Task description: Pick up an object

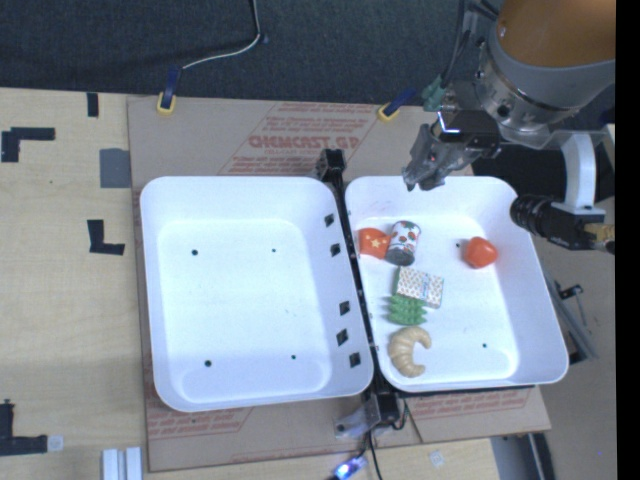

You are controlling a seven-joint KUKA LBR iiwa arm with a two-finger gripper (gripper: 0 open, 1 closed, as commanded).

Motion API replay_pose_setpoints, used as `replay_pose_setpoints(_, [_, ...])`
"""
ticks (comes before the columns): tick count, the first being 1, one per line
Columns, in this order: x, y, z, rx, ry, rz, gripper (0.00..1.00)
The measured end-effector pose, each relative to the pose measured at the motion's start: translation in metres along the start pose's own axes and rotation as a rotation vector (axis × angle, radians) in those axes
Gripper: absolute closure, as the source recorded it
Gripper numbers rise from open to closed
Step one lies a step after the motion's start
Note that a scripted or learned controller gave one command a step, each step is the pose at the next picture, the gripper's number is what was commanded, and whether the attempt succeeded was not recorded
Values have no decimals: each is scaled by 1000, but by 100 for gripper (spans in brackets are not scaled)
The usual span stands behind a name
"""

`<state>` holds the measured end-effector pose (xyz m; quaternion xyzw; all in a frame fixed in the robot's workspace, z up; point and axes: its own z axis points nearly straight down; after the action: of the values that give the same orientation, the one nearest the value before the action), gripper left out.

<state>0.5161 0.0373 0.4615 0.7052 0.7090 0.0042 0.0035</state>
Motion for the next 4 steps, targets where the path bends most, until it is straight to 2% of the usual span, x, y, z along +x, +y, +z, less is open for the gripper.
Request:
replay_pose_setpoints(1, [-22, -35, 71, 20, -2, 8, 100])
replay_pose_setpoints(2, [43, 23, 1, 2, 0, -2, 100])
replay_pose_setpoints(3, [114, -36, 57, 20, -1, -5, 100])
replay_pose_setpoints(4, [113, 18, -26, 2, 1, 3, 100])
